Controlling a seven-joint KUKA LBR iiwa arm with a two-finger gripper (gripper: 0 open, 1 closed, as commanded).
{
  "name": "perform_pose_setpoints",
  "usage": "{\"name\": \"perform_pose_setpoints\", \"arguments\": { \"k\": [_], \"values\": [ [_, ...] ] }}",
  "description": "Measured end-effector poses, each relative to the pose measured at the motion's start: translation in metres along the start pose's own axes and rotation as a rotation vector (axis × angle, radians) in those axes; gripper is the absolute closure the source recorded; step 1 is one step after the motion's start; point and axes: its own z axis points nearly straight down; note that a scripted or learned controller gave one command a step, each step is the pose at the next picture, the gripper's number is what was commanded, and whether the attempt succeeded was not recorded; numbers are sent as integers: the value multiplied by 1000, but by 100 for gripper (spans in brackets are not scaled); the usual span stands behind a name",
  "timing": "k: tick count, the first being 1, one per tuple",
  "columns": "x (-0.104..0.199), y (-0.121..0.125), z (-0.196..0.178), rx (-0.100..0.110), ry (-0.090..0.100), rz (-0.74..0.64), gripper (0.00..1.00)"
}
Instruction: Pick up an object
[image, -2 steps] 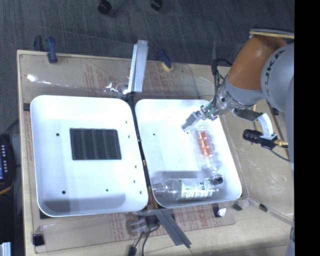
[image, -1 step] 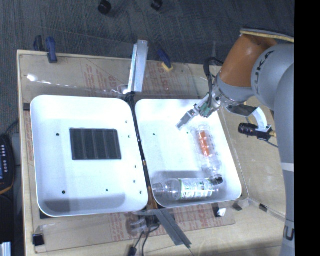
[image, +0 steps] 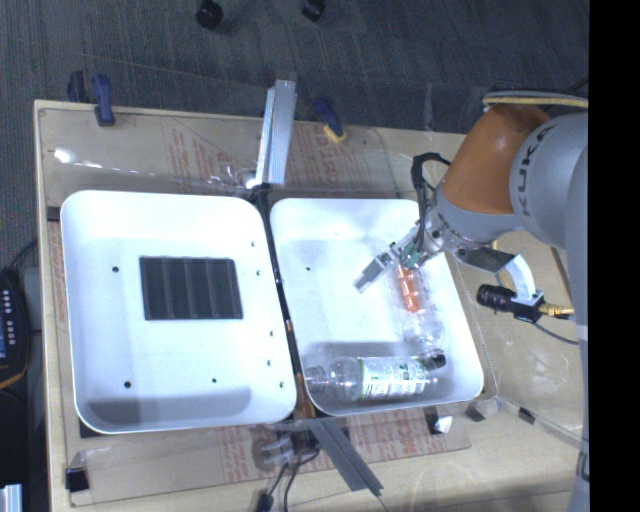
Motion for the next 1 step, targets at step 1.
{"name": "perform_pose_setpoints", "arguments": {
  "k": [1],
  "values": [
    [46, -80, -64, -2, -2, 85, 0]
  ]
}}
